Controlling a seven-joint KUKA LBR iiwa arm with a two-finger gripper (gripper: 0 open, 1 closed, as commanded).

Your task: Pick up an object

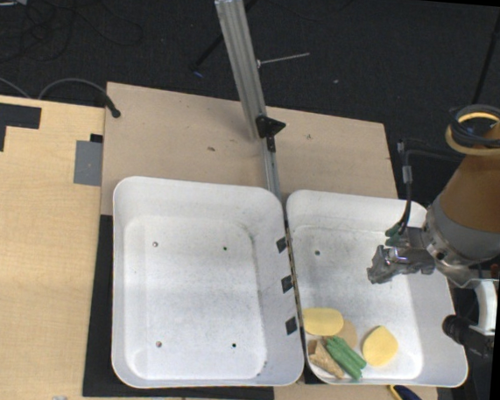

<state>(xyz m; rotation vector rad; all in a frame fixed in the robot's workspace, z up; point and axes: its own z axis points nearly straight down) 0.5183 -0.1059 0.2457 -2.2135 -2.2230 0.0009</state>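
In the camera view, the jaws (382,271) hang over the middle of the right bin (354,215), on the arm (474,203) reaching in from the right; whether they stand open or closed I cannot tell, and nothing shows between them. The objects cluster in that bin's near corner, below and slightly left of the jaws: a yellow oval piece (323,321), a yellow round piece (380,346), a green stick (345,357) and a tan piece (326,361). The round piece lies nearest, almost straight toward the near rim. The green stick's long axis runs diagonally, upper left to lower right. The left bin (133,227) sits beside on the tabletop (26,243).
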